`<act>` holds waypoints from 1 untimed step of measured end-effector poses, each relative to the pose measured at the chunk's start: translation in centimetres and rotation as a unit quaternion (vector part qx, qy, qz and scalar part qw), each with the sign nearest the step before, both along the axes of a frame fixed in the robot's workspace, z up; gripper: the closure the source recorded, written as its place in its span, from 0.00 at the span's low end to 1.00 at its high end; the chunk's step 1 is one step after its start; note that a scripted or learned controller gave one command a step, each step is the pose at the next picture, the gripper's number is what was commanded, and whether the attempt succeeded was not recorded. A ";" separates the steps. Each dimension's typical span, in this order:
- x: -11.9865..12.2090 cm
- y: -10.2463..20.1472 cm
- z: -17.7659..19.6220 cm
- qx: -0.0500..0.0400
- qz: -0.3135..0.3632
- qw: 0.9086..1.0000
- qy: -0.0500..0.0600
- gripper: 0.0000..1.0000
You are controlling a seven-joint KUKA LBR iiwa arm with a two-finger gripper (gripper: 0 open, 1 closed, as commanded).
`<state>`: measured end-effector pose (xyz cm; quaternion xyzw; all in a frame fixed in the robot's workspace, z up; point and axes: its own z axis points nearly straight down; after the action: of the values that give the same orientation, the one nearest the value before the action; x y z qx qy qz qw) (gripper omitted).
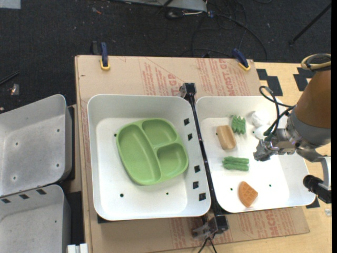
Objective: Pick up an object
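Nothing lifted yet: gripper (262, 153) low over the right bin (300, 194) near its right edge, jaw state impossible to tell, apparently holding nothing, with green toy (235, 164), bread piece (226, 137) and orange wedge (247, 193) resting on the floor.

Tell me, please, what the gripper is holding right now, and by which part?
Nothing seen held: the gripper hangs over bare floor of the right bin, apart from the green bean piece.
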<state>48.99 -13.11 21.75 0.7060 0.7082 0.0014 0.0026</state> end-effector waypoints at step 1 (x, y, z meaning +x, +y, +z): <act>-0.1 5.9 -0.5 0.002 0.003 1.000 0.003 1.00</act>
<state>48.88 -7.20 21.22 0.7041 0.7101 0.0006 -0.0012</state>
